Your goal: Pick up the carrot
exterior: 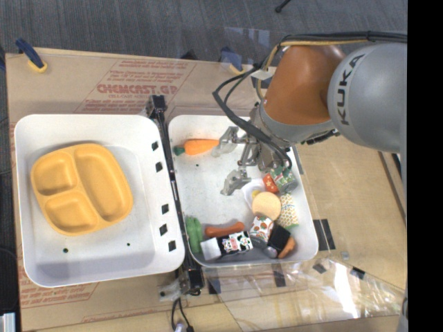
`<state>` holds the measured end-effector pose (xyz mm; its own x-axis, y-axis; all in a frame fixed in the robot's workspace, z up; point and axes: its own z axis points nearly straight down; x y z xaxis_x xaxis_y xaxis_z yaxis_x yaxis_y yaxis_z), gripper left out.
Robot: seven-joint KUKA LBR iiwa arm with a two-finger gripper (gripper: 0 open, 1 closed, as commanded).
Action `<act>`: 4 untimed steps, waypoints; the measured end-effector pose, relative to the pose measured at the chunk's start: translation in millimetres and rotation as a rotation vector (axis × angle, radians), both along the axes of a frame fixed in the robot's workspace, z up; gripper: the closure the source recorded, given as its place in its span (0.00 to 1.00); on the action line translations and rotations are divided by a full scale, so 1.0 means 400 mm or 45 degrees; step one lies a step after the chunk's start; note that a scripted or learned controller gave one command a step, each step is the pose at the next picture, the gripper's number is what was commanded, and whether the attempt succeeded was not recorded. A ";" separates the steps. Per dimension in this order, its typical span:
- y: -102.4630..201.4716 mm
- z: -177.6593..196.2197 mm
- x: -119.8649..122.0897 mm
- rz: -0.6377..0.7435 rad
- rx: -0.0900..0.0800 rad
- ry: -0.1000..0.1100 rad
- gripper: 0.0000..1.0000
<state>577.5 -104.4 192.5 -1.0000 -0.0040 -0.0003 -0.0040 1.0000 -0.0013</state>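
One finger (229,138) sits just right of the carrot (199,146), the other lower down; gripper (232,161) spread wide, pinching nothing. Carrot lies sideways in the right bin (208,199), off the upper fingertip. Judgement: shift toward it, straddle the body, then close.

Left bin (28,254): holds a sectioned tray (81,187).
Right bin (181,206): just beside the left bin.
Carrot (199,146): at the right bin's far end.
Hand (237,159): above the right bin, just right of the carrot.
Toys (266,216): clustered in its near right corner.
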 end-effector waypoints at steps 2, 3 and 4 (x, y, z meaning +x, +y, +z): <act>-0.026 -0.221 0.187 0.026 -0.001 -0.009 1.00; 0.001 -0.239 0.027 0.313 -0.013 -0.012 1.00; -0.019 -0.244 -0.151 0.531 -0.002 -0.009 1.00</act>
